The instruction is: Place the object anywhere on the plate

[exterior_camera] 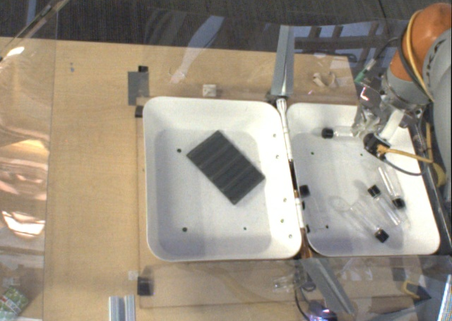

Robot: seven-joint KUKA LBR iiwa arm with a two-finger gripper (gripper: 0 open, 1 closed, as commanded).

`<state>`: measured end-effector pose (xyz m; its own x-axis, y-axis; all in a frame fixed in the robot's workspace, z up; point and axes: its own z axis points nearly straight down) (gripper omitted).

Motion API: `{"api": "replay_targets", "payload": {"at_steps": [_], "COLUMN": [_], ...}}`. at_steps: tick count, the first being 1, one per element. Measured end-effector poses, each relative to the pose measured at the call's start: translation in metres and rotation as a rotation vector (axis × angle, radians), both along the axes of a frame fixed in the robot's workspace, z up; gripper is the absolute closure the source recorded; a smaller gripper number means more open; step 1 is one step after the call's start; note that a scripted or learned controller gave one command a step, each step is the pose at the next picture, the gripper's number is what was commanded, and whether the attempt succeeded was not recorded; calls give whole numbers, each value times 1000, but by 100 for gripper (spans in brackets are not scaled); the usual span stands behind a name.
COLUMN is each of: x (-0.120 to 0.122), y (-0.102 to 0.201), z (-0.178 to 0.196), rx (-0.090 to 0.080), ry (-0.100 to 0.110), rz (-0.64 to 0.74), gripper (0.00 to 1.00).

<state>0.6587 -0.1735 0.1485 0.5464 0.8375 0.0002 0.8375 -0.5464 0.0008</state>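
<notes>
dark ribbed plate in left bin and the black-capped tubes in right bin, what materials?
Plate: looks like matte dark-grey plastic or rubber; parallel ridges, no glare. Tubes: clear glass or plastic, hard to tell which; the white bin shows through them, caps black.

The grey arm [424, 51] reaches in from the right, wrist angled downward.

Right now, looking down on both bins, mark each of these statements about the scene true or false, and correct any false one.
1. The dark ribbed plate lies in the left bin. True.
2. The clear vials with black caps lie on the plate. False: they lie in the right bin.
3. The gripper hangs over the right bin. True.
4. The plate sits square to the bin walls. False: it lies turned at an angle.
5. The arm reaches over the left bin. False: it is at the right.
</notes>
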Motion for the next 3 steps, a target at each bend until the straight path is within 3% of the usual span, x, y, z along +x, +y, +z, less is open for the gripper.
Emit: {"api": "replay_targets", "payload": {"at_steps": [1, 2, 3], "x": [17, 11, 3], "y": [-20, -22, -24], "z": [-24, 7, 60], "rx": [-9, 0, 0], "ry": [-32, -3, -3], "rz": [41, -142, -339], "gripper": [100, 100, 100]}}
